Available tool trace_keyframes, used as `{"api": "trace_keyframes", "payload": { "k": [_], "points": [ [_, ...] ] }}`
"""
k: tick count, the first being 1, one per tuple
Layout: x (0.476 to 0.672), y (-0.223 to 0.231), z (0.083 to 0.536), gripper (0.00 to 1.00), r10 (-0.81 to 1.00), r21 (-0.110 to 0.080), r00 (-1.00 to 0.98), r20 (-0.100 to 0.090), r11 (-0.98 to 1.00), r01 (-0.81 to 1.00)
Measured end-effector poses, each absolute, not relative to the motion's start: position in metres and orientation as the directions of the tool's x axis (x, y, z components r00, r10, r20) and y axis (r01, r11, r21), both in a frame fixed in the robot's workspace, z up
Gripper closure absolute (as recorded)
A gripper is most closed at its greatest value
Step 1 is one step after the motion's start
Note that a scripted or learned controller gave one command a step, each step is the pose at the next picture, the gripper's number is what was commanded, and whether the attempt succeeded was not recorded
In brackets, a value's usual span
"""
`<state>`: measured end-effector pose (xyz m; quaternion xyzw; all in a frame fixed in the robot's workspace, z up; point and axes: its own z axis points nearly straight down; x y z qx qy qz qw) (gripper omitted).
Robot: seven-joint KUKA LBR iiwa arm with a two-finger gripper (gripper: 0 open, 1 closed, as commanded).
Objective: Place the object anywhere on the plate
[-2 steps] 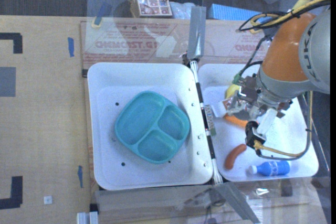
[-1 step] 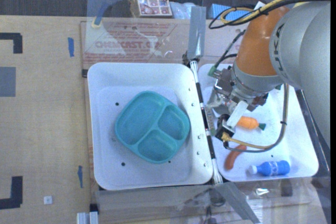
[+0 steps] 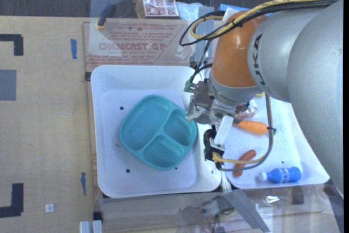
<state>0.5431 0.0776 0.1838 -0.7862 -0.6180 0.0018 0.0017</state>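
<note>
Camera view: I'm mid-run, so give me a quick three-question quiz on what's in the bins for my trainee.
1. True or false: the carrot lies on the teal plate.
2. How many compartments does the teal plate have? A) two B) three C) five
3. Which lies closer to the blue bottle: the carrot or the red-orange oblong thing?

Key:
1. False. The carrot lies in the other bin, apart from the plate.
2. B.
3. The red-orange oblong thing.
</note>
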Motion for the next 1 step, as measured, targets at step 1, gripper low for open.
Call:
{"api": "trace_keyframes", "payload": {
  "k": [1],
  "points": [
    [0.5432, 0.0772, 0.184, 0.0, 0.972, -0.004, 0.237, -0.001, -0.237, 0.972]
  ]
}}
